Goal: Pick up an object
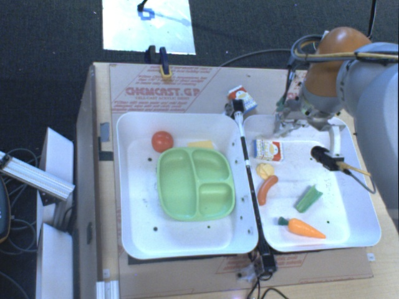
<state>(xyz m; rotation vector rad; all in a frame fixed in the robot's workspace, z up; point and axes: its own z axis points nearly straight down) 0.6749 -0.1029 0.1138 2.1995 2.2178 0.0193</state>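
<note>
My gripper (288, 126) hangs over the far edge of the right bin (358, 229), coming in from the right under the orange wrist band. Just in front of it and to its left lies a small white and orange carton (268, 149). Further forward in that bin are a yellow piece (265, 170), a red sausage (267, 189), a green piece (308, 199) and an orange carrot (304, 228). I see nothing held by the gripper.
The left bin (134, 229) holds a green divided plate (195, 182), a red tomato (162, 141) and a flat yellow piece (201, 145). A small milk carton (242, 99) stands on the bench behind the ridge between the bins.
</note>
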